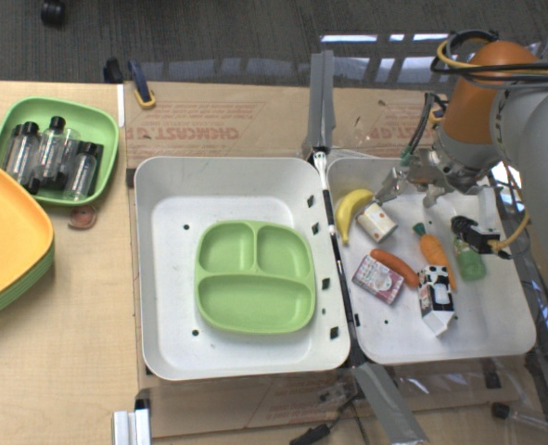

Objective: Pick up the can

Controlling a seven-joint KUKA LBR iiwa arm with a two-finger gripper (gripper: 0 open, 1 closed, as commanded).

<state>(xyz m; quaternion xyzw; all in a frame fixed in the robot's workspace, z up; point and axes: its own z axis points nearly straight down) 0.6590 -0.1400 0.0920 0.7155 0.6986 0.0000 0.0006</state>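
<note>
Grey fingers of the claw [413, 189] stand spread apart with nothing between them, hanging over the 12 o'clock end of the right bin [496, 327]. I count one can [377, 279], taking it to be the pink-and-white labelled piece lying on its side at about 7 o'clock from the claw, well apart from the fingers. Its long axis runs from 10 o'clock to 4 o'clock; I cannot tell which end is the top. One red-orange sausage-shaped piece [399, 267] lies just beside the can, along its 1 o'clock side and roughly parallel to it.

Closer to the claw, between 7 and 8 o'clock, sits one small white box [377, 221], and beyond it at 8 o'clock one banana [349, 213] curves beside the bin's 9 o'clock wall. Between 5 and 6 o'clock I see one carrot [431, 249], and farther along that line one white carton [437, 301] with black and red print. One green piece [471, 265] lies at 5 o'clock; I cannot make out what it is.

Further out, at 9 o'clock, the left bin [167, 248] holds one green plate [255, 278] with three compartments. Past it on the bench I see one green tray [102, 128] of dark-capped bottles [51, 151], too small to count surely, and a stack of orange plates [9, 239].
</note>
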